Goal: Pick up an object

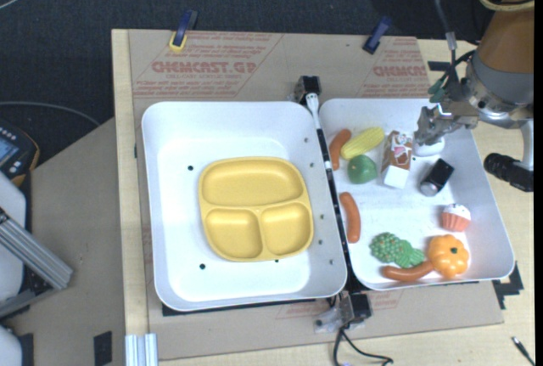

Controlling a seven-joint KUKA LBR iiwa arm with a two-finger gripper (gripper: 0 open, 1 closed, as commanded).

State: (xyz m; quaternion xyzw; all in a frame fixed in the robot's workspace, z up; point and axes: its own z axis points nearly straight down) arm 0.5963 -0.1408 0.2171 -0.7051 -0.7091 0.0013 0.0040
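Over the right bin's [496, 224] far side my pincer [428, 128] hangs; whether it is apart or together I cannot tell. The small box [398, 157] stands just left; I should centre, then descend straight.

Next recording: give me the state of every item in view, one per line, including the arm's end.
gripper: above right bin's far side, nothing seen held
yellow tray: flat in left bin, compartments bare
corn: lying in right bin
green ball: beside corn
black cylinder: on its side
cupcake: upright
pumpkin: upright
broccoli: lying flat
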